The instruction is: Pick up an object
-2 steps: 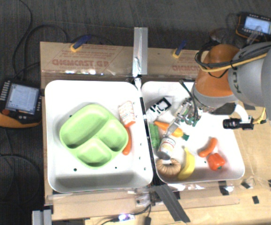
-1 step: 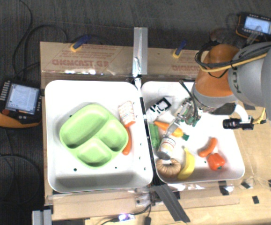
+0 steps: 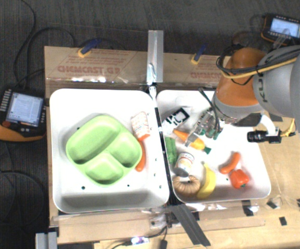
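The gripper is seen lowered into the right bin, just above an orange carrot. Whether it is open or closed cannot be told.

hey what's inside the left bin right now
The left bin holds a green divided tray, a small white packet and an orange carrot-like piece against its right wall. Whatever lies under the tray is hidden.

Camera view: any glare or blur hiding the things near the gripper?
Camera view: the white bins are bright and washed out, so their walls show little shading; the gripper looks soft and smeared, its fingers hard to make out; the items beneath it, like the carrot and the small jar, stay readable; the green tray is evenly lit.
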`<state>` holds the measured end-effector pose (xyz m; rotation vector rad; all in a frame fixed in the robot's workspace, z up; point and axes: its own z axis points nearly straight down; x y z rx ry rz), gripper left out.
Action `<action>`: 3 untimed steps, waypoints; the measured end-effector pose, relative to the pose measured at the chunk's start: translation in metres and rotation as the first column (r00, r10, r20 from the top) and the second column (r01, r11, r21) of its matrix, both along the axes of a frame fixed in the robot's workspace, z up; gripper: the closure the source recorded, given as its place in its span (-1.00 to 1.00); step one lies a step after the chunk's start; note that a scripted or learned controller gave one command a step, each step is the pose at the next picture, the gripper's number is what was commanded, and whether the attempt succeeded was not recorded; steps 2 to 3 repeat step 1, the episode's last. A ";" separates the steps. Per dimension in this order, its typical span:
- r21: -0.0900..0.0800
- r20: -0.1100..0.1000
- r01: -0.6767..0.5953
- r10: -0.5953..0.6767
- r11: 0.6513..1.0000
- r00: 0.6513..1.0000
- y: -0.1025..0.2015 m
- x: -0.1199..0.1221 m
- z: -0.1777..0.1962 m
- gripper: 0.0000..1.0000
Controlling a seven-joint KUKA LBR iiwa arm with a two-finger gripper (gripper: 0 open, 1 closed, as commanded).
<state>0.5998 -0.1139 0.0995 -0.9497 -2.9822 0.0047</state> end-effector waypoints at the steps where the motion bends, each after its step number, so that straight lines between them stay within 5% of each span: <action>1: 0.000 0.014 -0.042 0.042 0.999 0.999 0.063 -0.003 0.125 1.00; 3: 0.000 0.014 -0.042 0.042 0.999 0.999 0.063 -0.003 0.125 1.00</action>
